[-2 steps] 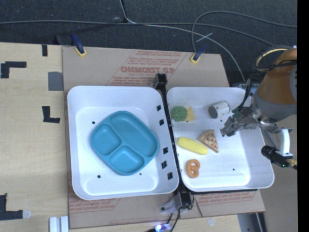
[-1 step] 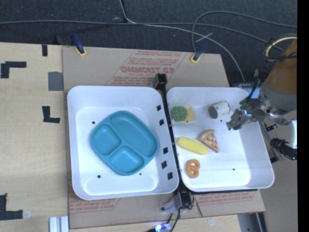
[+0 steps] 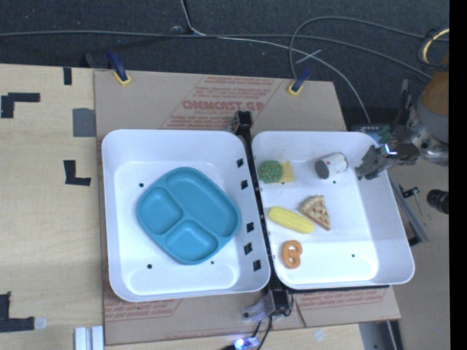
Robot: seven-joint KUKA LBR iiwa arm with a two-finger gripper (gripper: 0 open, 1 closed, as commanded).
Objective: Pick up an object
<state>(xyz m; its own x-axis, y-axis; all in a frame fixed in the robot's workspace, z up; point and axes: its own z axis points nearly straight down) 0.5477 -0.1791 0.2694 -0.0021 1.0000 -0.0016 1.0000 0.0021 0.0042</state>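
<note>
On the left of the bench, the first white bin (image 3: 117, 217) holds a blue sectioned tray (image 3: 188, 214), lying flat with its three compartments facing up. A black divider (image 3: 252, 195) runs between the two bins, where their rims meet.

In the right bin (image 3: 383, 246), a cluster of small toy foods sits toward its left half. A green broccoli piece (image 3: 271, 170) rests near the top left corner, touching a small yellow block (image 3: 287, 172) just beside it. Below that lies a yellow corn cob (image 3: 290, 219), and right next to it a waffle-patterned wedge (image 3: 317, 212). Near the front is an orange pretzel (image 3: 291, 254). Farther right, toward the back, a small white and grey cylinder (image 3: 331, 165) lies on its side.

At the bin's upper right rim, the gripper (image 3: 368, 168) hangs over the edge, nothing seen between its dark fingers; whether they are spread or closed, I cannot tell from here.
</note>
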